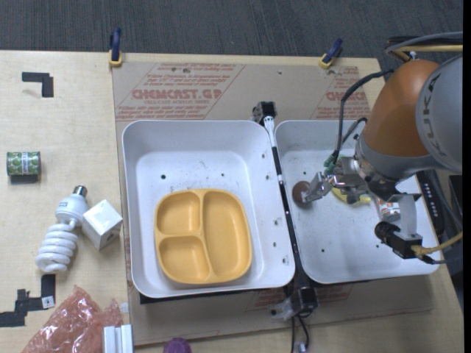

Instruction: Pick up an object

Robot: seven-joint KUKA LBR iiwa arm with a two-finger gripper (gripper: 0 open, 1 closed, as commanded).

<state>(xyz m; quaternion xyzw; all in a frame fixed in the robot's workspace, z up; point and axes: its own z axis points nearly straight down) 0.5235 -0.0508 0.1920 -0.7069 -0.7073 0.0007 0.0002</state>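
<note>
A: Target?

B: Likely the brown disc (pixel 302 194), lying flat in the right bin (pixel 346 263). Bin wall just left of the disc, yellow tray (pixel 203 235) well left of the disc, in the other bin.

A: Jaws?

B: Low, just right of the disc, maybe touching its edge. Open or closed: cannot tell from this slant. Nothing clearly held.

A: Anything else near?

B: A small yellow item (pixel 344 195) further right of the disc, partly hidden under the wrist. Hard to name.

A: Best way to do the pick?

B: Centre over the disc, not beside it. Straddle it across its width and go right down to the bin floor; looks thin, so a high close would probably miss. Close gently, then lift straight up.

A: Risks?

B: Pushing the disc left against the wall instead of gripping it. Also snagging the yellow item to the disc's right. Check for the disc between the jaws before moving away.
</note>
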